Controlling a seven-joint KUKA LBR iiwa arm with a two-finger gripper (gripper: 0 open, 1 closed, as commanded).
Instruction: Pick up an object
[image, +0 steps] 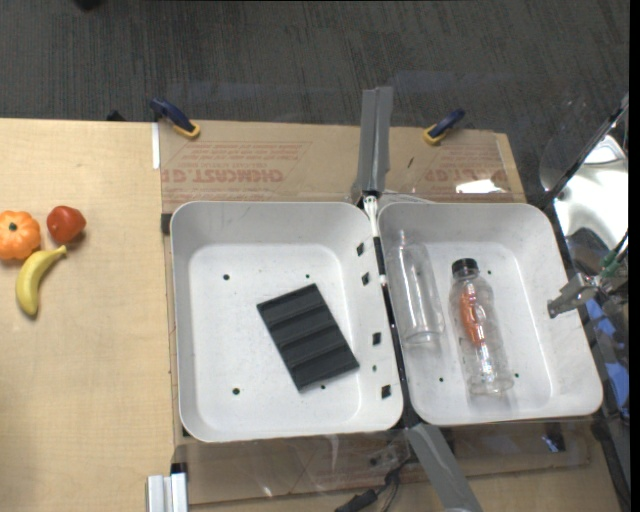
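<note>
On the worktop (80, 400) at far left lie an orange (17, 236), a tomato (66, 224) and a banana (35, 279), close together. The left bin (190, 330) holds a black ribbed block (307, 336), lying flat and askew near the centre. The right bin (545, 240) holds a clear cup (419, 296) on its side by the left wall, and just beside it a clear bottle (477, 330) with black cap. The gripper (572, 298) sits at the right bin's right rim; state of jaws cannot be told.
</note>
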